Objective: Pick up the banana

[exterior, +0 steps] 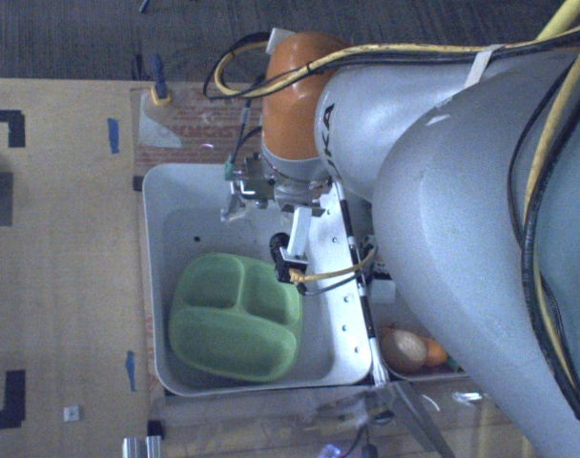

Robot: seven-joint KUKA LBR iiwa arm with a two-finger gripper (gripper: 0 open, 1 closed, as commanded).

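My gripper (pixel 240 201) hangs below the orange wrist band (pixel 295 93), over the upper part of the left white bin (pixel 161 256). It is seen from above and the wrist housing covers most of it. It sits just above the top edge of a green divided tray (pixel 235 318) that lies on the floor of that bin. I see nothing held under it. The grey arm covers most of the right bin.
In the right bin (pixel 433 375), a pale round object (pixel 407 349) and a small orange one (pixel 435 354) peek out from under the arm. Yellow and black cables run along the arm. A tan bench top with blue tape marks lies left of the bins.
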